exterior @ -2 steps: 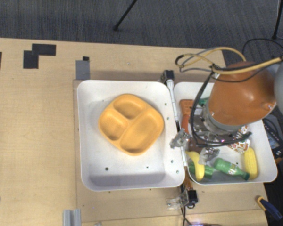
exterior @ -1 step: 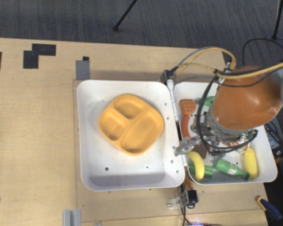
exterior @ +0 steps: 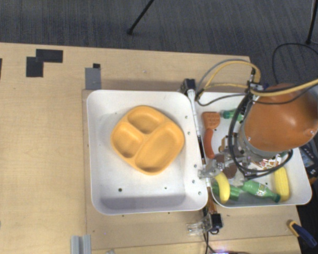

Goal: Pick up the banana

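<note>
My arm point(exterior: 278, 118) reaches in over the right bin point(exterior: 302, 194), its orange band covering much of that bin's middle. My tool point(exterior: 226, 165) sits low at the bin's left side, near the wall shared with the left bin point(exterior: 100, 142); I cannot tell whether it is open or closed, as the wrist and cables hide it. The banana point(exterior: 221, 188) lies in the right bin's near-left corner, just below my tool and very close to it. A green bottle point(exterior: 261, 190) lies beside the banana, and a corn cob point(exterior: 281, 180) rests farther right. The left bin holds a yellow divided plate point(exterior: 147, 139). Both bins stand on the table point(exterior: 37, 157).
</note>
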Controlling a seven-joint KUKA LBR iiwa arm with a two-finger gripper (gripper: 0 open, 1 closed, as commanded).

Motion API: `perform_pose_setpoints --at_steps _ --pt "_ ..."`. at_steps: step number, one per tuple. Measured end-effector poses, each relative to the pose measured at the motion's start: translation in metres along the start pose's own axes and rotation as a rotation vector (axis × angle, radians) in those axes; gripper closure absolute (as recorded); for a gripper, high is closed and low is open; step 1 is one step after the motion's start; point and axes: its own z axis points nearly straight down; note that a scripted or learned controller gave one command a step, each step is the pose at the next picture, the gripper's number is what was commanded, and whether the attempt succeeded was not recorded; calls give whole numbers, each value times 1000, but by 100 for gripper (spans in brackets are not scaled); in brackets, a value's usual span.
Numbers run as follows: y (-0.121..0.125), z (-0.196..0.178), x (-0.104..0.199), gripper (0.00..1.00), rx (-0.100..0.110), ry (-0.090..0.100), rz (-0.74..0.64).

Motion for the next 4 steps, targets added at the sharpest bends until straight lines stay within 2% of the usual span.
perform_pose_setpoints --at_steps 3,4 --pt "0 0 0 0 0 0 0" --pt "-1 7 2 0 4 -8 -38"
